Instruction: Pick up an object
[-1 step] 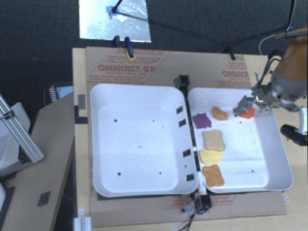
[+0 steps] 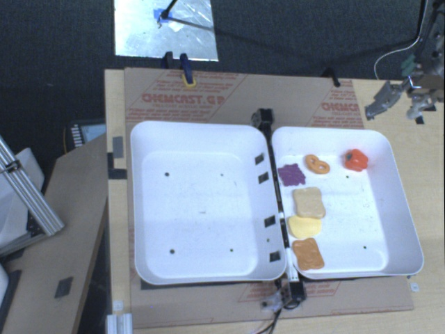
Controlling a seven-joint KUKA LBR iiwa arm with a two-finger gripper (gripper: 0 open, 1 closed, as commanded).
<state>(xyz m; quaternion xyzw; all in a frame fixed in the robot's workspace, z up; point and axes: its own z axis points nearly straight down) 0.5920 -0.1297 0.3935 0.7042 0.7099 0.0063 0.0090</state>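
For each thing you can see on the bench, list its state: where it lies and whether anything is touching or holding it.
hand: above the bench, beyond the right bin's far corner, holding nothing visible.
red piece: resting in the right bin, apart from the others.
pretzel: lying flat, untouched.
purple piece: flat by the divider.
bread slice: flat, meeting the yellow piece.
toast: flat, nearest the front.
left bin: sitting level.

One fixed camera looks down at a slant from above the bench (image 2: 229, 89). Both white bins (image 2: 201, 134) fit within its frame
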